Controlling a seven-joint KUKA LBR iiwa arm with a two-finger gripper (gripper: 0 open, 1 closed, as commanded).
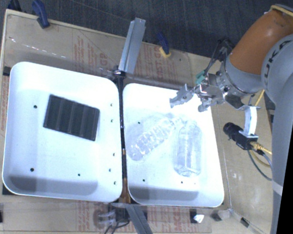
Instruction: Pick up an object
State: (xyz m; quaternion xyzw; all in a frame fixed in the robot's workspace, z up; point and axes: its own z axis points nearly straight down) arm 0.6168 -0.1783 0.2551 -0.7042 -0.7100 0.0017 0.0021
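Note:
Two clear plastic bottles lie in the right bin (208,198). One bottle (150,134) lies slanted at the bin's middle left; the other (189,148) lies lengthwise to its right. A dark grey ribbed rectangular block (72,117) lies flat in the left bin (13,175). My gripper (193,100) hangs over the far edge of the right bin, above the bottles' upper ends, with its fingers spread apart and nothing between them.
A metal bar (131,45) stands at the back between the bins, and blue clamps (41,14) hold the board's far edge. A black cable connector (240,135) juts out right of the right bin. The grey arm with its orange band (257,43) fills the upper right.

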